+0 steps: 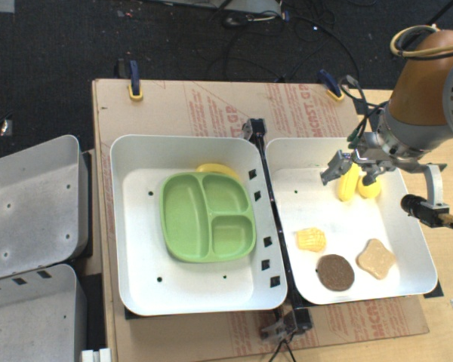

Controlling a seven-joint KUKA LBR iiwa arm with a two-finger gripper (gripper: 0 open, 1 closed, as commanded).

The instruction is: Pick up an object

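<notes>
From above, the tool [354, 167] is seen low over the right bin [415, 277], its fingers spread around a yellow toy banana [347, 185] lying just beneath them. A corn piece [310, 240], brown round patty [336, 272] and tan biscuit [376, 259] are set nearer the front. A green divided plate [208, 217] is held by the left bin [136, 277].

Smooth, slightly glossy green plastic divided tray [208, 218], matt white plastic bins [132, 277], bare brown cardboard over the bench [189, 108], glossy yellow plastic toy [347, 185], metal claw [355, 170]
</notes>
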